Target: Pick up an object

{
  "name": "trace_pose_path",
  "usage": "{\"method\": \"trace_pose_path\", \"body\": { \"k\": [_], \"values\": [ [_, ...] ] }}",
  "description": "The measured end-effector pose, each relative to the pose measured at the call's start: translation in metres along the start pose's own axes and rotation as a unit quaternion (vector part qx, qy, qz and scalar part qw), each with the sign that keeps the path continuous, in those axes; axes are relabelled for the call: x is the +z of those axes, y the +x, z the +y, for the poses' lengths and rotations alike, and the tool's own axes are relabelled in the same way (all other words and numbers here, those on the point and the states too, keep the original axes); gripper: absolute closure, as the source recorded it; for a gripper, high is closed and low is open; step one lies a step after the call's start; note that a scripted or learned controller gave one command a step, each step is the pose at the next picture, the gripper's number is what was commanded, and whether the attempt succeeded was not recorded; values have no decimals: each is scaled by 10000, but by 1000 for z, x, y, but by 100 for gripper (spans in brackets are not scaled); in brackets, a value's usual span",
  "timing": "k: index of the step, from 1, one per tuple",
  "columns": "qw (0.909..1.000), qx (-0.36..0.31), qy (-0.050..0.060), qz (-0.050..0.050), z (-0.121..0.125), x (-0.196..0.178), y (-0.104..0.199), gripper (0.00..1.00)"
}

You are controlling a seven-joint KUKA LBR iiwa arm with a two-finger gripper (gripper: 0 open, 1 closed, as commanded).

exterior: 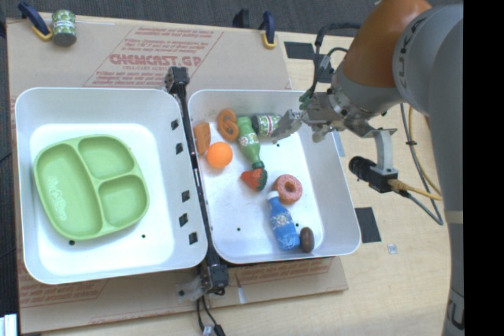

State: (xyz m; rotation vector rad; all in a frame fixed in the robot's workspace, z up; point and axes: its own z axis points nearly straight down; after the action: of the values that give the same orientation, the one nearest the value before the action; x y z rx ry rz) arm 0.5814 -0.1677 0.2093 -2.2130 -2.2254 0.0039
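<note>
Two white bins sat side by side on the bench. The left bin (pixel 31 193) held a green divided plate (pixel 90 186) with three compartments, lying flat toward its left half.

The right bin (pixel 335 193) held the loose items, mostly in its upper and middle part: a carrot (pixel 203 138) against the left wall, an orange ball (pixel 220 156) just beside it, a ridged orange pastry-like piece (pixel 227 124) above the ball, a green bottle (pixel 250 141) lying tilted near the middle, and a small can with a red and green label (pixel 267 124) lying on its side at the bottle's upper end. Below these: a strawberry (pixel 254 179), a pink-frosted donut (pixel 288 188), a blue bottle (pixel 282 223) lying along the lower part, and a small dark brown piece (pixel 306 238) touching the blue bottle near the front wall.

The gripper (pixel 293 122) was over the right bin's upper right area, right at the can's right end; whether it was touching the can I could not tell. Whether it was open or closed could not be made out either. Nothing was visibly held.
</note>
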Motion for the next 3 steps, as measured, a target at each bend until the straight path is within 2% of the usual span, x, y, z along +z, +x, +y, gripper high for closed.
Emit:
{"method": "trace_pose_path", "body": {
  "k": [1, 2, 3],
  "values": [
    [10000, -7, -2, -1, -32, 118, 15, 0],
    [10000, -31, 5, -8, -31, 108, 14, 100],
    [10000, -9, -20, 0, -74, -2, 101, 100]
  ]
}}
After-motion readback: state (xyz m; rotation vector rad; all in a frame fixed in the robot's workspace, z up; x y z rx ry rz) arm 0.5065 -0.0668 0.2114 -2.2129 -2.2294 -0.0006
